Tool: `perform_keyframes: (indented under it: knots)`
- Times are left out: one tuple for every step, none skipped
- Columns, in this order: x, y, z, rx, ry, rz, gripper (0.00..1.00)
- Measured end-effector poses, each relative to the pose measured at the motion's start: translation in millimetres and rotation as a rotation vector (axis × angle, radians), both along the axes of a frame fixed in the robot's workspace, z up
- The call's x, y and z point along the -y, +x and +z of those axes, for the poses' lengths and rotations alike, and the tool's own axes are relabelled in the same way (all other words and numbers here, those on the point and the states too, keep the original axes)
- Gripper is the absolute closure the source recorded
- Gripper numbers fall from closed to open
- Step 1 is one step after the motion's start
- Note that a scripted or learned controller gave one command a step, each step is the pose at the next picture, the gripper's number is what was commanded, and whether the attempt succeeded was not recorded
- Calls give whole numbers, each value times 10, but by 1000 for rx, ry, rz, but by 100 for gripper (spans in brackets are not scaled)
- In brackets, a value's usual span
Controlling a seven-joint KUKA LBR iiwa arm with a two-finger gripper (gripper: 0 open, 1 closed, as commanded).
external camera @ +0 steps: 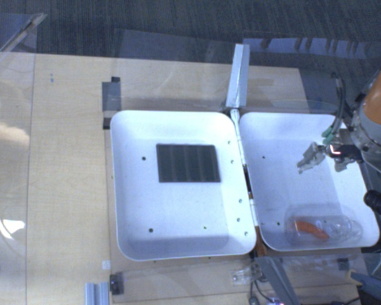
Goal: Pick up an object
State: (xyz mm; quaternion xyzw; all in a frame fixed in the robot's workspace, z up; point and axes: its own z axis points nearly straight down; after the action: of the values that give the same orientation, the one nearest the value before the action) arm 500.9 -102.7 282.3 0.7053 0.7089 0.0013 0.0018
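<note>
Reaching in from the right, the grey arm with its orange band (378,107) holds the claw (312,157) over the upper middle of the right bin (267,132). Whether the claw is spread or pressed together I cannot tell — it is small and blurred at this slant. Nothing is visible between its tips.

The thing to pick, a clear plastic packet with an orange piece inside (320,227), lies flat on the right bin's floor near the front edge, well apart from the claw. The packet sits close to the bin's front wall and toward the right corner; the wall is what crowds it.

The left bin (127,170) carries a dark ribbed rectangle (188,163) on its floor, set toward the back. The two bins touch along a shared rim, and a grey upright divider post (237,75) stands at the back where they meet. Both sit on the pale wooden bench (51,170) — clear panels edge it. Cables and small fittings (267,281) cluster below the right bin's front edge.
</note>
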Motion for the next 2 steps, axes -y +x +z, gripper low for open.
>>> perform_keyframes:
  knots:
    - [-396,-125,57,1,1,-50,0]
    - [460,-107,-587,-1,0,-93,0]
